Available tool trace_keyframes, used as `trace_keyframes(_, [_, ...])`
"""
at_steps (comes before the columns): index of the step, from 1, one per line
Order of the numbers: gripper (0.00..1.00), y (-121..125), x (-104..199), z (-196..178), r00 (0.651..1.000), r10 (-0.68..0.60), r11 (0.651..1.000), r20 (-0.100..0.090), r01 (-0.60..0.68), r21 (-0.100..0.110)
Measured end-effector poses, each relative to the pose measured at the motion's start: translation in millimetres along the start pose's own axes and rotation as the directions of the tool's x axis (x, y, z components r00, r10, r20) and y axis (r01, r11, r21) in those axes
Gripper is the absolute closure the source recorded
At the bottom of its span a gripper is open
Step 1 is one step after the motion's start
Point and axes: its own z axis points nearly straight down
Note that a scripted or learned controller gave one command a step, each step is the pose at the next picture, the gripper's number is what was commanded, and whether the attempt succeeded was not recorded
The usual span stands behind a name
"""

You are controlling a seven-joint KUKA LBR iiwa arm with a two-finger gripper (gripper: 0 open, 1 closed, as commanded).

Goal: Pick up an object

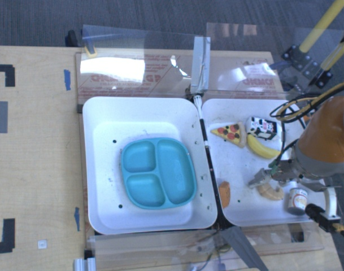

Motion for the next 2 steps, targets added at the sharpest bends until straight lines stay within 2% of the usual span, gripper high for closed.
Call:
trace_keyframes(1, [1.00, 1.8, 0.0, -10.9, 1.000, 0.001, 1.000, 0.002, -0.001, -0.006])
trace_keyframes(2, [1.00, -6.6, 45.9, -122.7, 0.964, 0.267, 0.964, 0.000, -0.267, 0.002])
